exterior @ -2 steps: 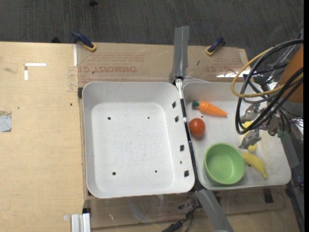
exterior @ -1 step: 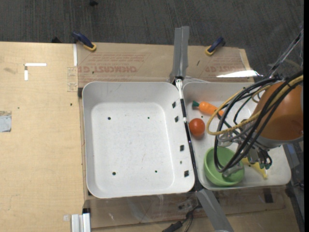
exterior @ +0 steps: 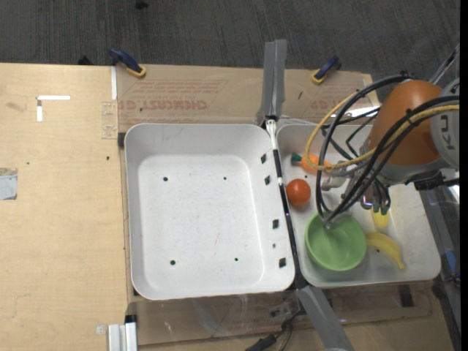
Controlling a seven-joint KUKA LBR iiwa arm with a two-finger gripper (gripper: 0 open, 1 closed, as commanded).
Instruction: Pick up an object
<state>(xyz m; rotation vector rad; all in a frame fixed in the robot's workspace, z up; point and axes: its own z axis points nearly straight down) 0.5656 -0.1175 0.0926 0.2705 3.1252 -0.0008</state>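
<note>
Camera view, largest first: left bin (exterior: pixel 201 139) sits beside the right bin (exterior: pixel 424 265), the two touching along a black-clipped edge. Over the right bin hangs the arm (exterior: pixel 409 126) (orange band, looping black and yellow cables). Its gripper (exterior: pixel 338 209) reaches down just above the green bowl (exterior: pixel 338 247) at the bin's near side; whether it is spread or pinched is impossible to tell. A banana (exterior: pixel 389 247) lies right of the bowl, a tomato (exterior: pixel 297 191) to its far left.
</note>
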